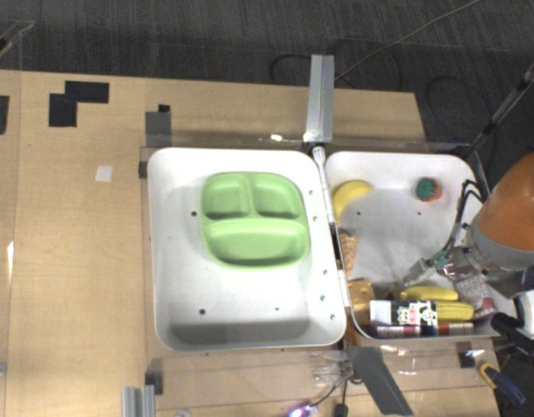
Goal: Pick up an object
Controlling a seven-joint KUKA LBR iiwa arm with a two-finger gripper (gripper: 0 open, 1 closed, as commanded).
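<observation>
Here the left bin (175, 259) holds 1 green divided plate (253, 218), right bin (388, 181) a banana (350, 195)

Two white bins sit side by side on the wooden bench. The left bin (175, 259) holds a green divided tray (253, 218), lying flat near its centre. The right bin (392, 168) holds a yellow banana-like item (350, 195) by its left wall and a small red-and-green object (428, 189) towards the back. Clutter lies along the front wall, including a dark bottle (420, 314). The arm (510, 220) reaches over the right edge, its gripper (436, 266) low above that clutter.
</observation>
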